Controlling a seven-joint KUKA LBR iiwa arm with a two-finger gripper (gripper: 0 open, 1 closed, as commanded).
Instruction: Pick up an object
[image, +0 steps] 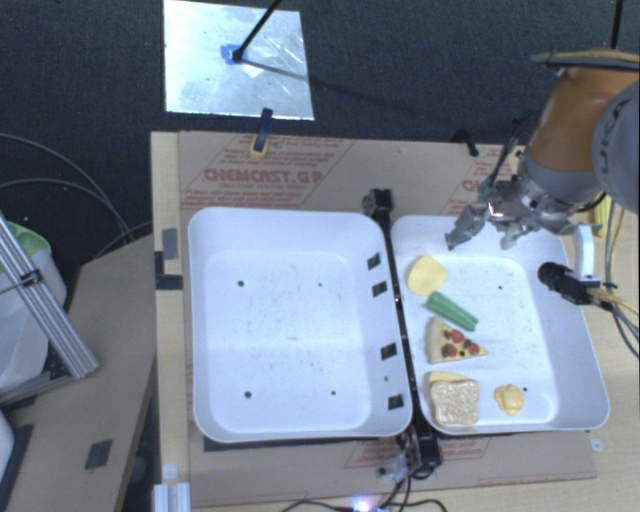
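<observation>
Taking the pizza slice as landmark: a green bean and a yellow piece crowd just above it, a bread slice just below, and a small yellow lump lower right. To its right the right bin floor lies bare. The left bin, beyond the dividing rims, is open floor.
</observation>
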